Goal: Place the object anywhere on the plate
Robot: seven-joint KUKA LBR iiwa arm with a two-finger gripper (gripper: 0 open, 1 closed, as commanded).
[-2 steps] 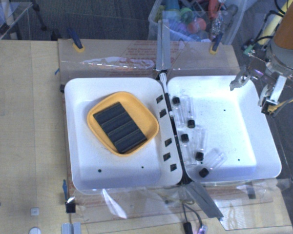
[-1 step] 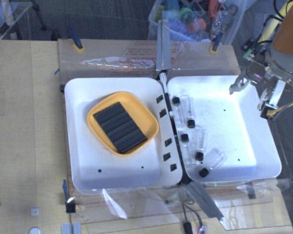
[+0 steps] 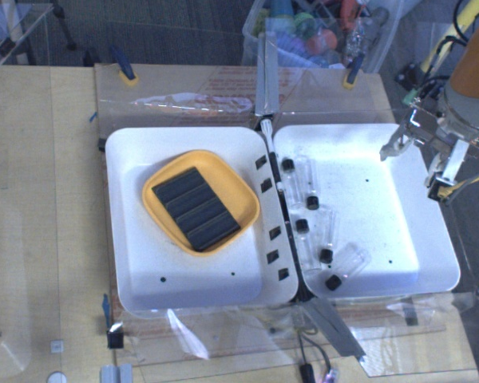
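The yellow square plastic plate (image 3: 201, 201) lies in the left white shallow bin (image 3: 128, 154), and a dark ribbed rectangular block (image 3: 201, 208) already rests flat on its middle. In the right white shallow bin (image 3: 399, 214), several small clear plastic vials with black caps (image 3: 311, 202) lie in a row close to the divider between the bins.

The end effector (image 3: 419, 154) hovers at the right edge of the right bin, well apart from the vials. I cannot tell if it is open or closed, and nothing shows in its grip.

I judge the step in hand is to pick up one vial. To do it well, the arm should come down straight over a single vial, with the grip across its thin body, because the round clear tubes can roll away or slip. The one at the end of the row, a little apart from the others, seems easier to take.

I can read no brand, label or writing here.
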